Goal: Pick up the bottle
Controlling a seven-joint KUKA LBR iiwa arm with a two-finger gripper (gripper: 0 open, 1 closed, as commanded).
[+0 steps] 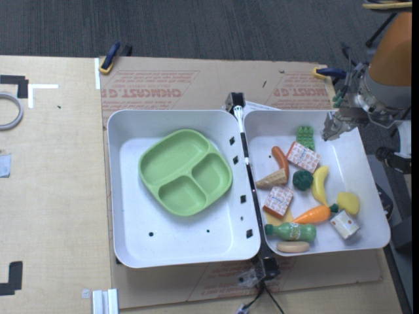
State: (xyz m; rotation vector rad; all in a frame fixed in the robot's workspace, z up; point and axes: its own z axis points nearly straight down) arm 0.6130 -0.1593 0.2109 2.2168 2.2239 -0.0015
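Below, cardboard (157,87) under bins (124,195) (carpet (196,12) behind).

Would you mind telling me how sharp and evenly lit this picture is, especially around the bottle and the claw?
Camera view: soft, even light with faint shadows inside the white bins; no strong glare. The green bottle lies readable but slightly soft near the right bin's front edge, its label too small to read. The claw at the right bin's far corner is dark and blurred, its details indistinct.

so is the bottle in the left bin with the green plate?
No, the bottle lies in the right bin, near its front edge beside the carrot.
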